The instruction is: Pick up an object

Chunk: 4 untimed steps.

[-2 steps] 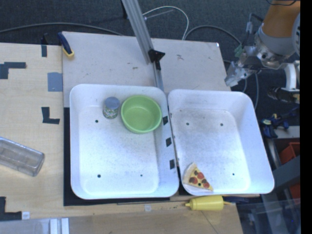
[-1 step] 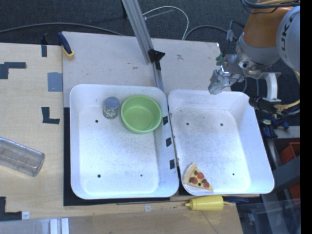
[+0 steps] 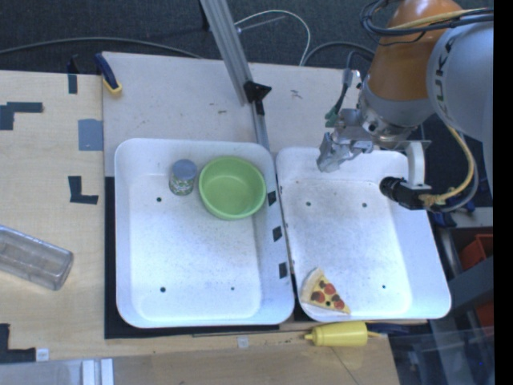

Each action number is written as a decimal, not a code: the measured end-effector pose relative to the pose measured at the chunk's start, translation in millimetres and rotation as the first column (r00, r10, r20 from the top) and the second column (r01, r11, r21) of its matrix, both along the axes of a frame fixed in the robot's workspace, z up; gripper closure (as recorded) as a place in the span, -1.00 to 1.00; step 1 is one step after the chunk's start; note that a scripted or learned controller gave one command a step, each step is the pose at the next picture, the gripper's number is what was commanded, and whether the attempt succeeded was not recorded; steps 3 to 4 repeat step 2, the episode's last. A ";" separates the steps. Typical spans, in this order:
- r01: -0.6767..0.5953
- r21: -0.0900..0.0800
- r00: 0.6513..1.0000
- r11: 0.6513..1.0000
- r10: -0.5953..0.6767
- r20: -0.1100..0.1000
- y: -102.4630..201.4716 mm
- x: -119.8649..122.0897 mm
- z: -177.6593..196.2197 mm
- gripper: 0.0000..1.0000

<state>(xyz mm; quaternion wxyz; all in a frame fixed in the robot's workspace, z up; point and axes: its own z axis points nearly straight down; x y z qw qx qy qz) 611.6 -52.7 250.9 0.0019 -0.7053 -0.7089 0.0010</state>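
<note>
A toy pizza slice (image 3: 324,291) lies in the near left corner of the right bin (image 3: 361,231). In the left bin (image 3: 192,287) a green bowl (image 3: 232,187) sits at the back, with a small grey-lidded jar (image 3: 183,176) just left of it. My gripper (image 3: 331,162) hangs over the far left corner of the right bin, well away from the pizza slice. Nothing shows between it and the bin floor.
A yellow mustard bottle (image 3: 340,334) lies on the bench just in front of the right bin. A clear plastic container (image 3: 32,257) lies at the far left. A slanted metal pole (image 3: 232,50) crosses behind the bins. Cables trail near the arm.
</note>
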 end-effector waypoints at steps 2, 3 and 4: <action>-0.001 0.000 1.000 1.000 0.001 0.000 101.9 -48.9 3.7 1.00; -0.001 0.000 1.000 1.000 0.001 0.000 101.9 -48.9 3.7 1.00; -0.001 0.000 1.000 1.000 0.001 0.000 101.9 -48.9 3.7 1.00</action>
